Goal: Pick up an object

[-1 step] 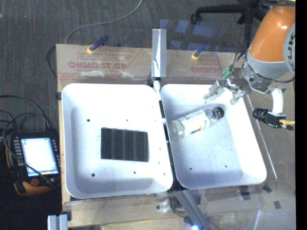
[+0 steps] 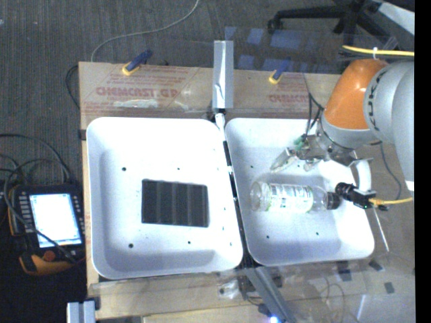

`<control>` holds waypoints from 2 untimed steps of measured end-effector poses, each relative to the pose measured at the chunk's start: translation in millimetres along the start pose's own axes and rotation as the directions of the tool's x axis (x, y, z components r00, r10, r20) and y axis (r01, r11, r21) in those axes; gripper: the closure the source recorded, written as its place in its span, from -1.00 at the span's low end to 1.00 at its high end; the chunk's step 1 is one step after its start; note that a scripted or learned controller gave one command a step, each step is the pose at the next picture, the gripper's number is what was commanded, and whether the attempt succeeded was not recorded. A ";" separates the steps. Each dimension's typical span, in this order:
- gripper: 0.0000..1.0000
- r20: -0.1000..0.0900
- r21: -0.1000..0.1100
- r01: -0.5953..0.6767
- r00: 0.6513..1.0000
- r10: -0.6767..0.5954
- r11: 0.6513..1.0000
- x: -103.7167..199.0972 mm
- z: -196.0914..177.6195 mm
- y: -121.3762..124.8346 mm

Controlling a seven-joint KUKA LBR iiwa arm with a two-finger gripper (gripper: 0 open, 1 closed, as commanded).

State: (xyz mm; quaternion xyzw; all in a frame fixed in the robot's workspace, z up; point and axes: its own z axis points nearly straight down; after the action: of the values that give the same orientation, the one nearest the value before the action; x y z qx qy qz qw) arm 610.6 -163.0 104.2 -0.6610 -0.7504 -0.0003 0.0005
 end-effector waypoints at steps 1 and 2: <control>-1.00 0.009 -0.013 0.091 0.996 -0.090 0.996 -26.4 12.3 -66.1; -1.00 0.012 -0.015 0.259 0.966 -0.259 0.966 53.3 11.7 -87.2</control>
State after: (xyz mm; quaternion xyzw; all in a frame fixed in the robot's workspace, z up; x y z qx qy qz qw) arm 517.4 -121.0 92.5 -0.5573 -0.8302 -0.0033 -0.0089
